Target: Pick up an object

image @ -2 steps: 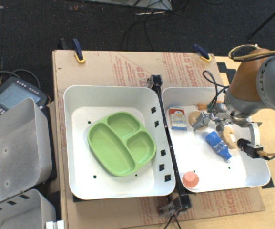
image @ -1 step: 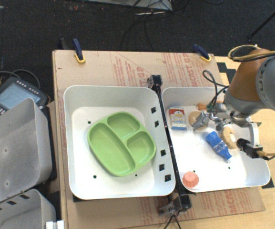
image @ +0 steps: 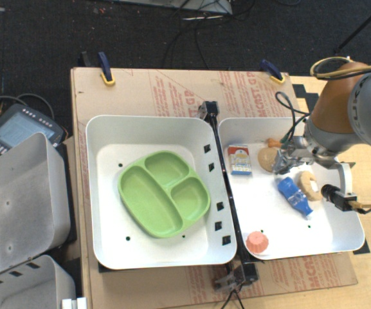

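In the right bin [image: 339, 237] lie a small red and blue carton [image: 239, 159], a tan round object [image: 268, 158], a blue packet [image: 294, 196] with a beige piece [image: 310, 185] beside it, and a pink cup [image: 257, 241] near the front edge. My gripper [image: 285, 163] reaches down from the right, just right of the tan object and above the blue packet. The wrist hides its fingertips.
The left bin [image: 101, 172] holds a green divided plate [image: 164, 192]. A black divider [image: 224, 192] runs between the bins. Cables hang off the wrist by the right bin's far edge. Grey containers [image: 18, 205] stand left of the bench.
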`<state>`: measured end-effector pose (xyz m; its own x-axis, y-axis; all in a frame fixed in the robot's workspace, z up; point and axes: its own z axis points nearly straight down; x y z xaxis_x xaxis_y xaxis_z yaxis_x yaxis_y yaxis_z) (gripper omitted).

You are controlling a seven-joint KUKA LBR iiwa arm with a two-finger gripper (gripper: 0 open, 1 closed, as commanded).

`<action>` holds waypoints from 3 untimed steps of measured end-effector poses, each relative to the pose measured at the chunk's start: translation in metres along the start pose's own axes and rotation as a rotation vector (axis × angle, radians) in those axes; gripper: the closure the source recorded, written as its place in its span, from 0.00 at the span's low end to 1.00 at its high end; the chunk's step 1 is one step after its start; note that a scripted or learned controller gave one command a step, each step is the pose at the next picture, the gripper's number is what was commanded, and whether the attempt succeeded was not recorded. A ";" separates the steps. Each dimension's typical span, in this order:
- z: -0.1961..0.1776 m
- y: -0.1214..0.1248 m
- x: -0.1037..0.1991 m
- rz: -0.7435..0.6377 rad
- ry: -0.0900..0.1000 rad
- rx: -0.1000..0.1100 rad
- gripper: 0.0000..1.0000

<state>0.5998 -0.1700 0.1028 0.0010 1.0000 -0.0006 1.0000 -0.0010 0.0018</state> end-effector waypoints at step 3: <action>-0.128 0.000 0.000 -0.004 -0.001 -0.003 1.00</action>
<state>0.5996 -0.1702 0.2306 -0.0026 1.0000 -0.0017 1.0000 0.0026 0.0051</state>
